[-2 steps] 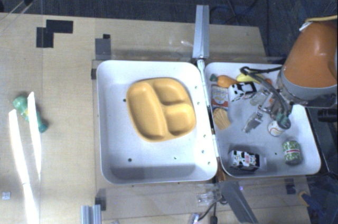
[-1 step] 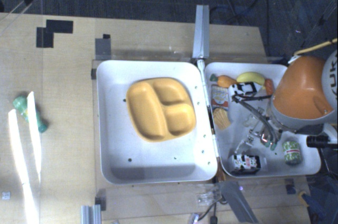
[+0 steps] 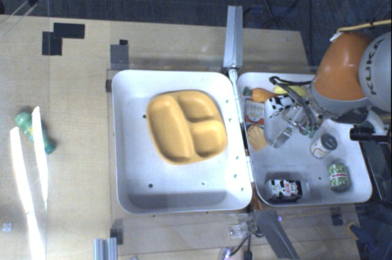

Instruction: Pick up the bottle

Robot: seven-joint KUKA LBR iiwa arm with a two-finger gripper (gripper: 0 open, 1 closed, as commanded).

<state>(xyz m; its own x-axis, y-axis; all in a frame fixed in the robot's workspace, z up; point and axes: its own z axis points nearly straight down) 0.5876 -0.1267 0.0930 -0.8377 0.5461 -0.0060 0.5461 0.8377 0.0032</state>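
In the right bin (image 3: 306, 196), a small whitish bottle with a grey cap (image 3: 324, 144) stands upright near the middle-right. My gripper (image 3: 281, 134) hangs low over the bin's left-centre, pointing down-left, about a hand's width left of the bottle and apart from it. Nothing shows in the gripper. The grey arm with its orange band (image 3: 343, 72) reaches in from the right above the bin's far side.
A green-labelled can (image 3: 337, 175) stands right of the front. A cow-patterned box (image 3: 285, 189) lies at the front edge. Along the left wall lie a clear packet (image 3: 254, 111), a straw-coloured item (image 3: 257, 139), an orange item (image 3: 262, 94) and a cow-patterned toy (image 3: 275, 104). The left bin (image 3: 131, 185) holds a yellow divided tray (image 3: 185, 125).
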